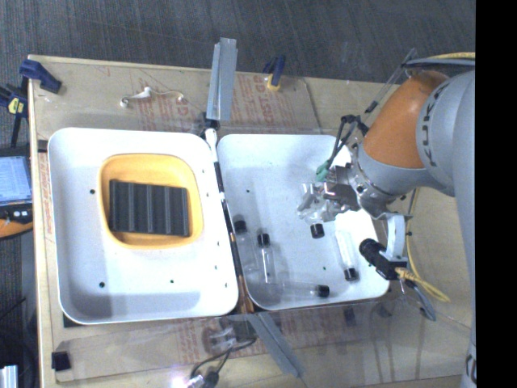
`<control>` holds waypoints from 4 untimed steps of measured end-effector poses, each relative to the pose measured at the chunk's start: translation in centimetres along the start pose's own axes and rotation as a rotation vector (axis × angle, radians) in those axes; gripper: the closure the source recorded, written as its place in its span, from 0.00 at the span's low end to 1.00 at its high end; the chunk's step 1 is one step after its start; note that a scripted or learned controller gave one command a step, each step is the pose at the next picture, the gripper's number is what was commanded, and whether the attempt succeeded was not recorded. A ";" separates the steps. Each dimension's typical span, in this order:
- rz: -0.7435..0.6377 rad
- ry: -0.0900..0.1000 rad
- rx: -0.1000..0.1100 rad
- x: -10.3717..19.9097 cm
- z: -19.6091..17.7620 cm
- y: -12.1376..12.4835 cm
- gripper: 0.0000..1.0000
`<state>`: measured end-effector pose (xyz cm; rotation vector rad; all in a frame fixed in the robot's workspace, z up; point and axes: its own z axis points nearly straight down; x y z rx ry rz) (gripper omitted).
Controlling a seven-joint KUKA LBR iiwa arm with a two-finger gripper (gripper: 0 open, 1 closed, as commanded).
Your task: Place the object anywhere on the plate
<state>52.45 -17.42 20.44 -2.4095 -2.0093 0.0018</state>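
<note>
1. The tool [315, 203] hangs low over the right bin [275, 160]; whether it grips anything, I cannot tell.
2. The yellow plate [149, 168], carrying a dark ribbed block [149, 208], sits in the left bin [81, 257].

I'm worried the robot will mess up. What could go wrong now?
1. The small clear objects in the right bin look slippery and tiny, so the gripper might miss one.
2. The yellow plate sits in the left bin, across the rims, so a carried object could drop on the way.
</note>
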 end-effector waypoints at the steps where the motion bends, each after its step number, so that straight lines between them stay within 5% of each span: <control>1: -0.108 -0.002 0.000 7.9 -5.6 5.2 1.00; 2: -0.316 -0.001 0.002 13.3 1.4 5.5 1.00; 3: -0.543 -0.002 0.002 18.0 0.2 4.4 1.00; 4: -0.542 -0.002 0.002 18.0 0.2 4.4 0.00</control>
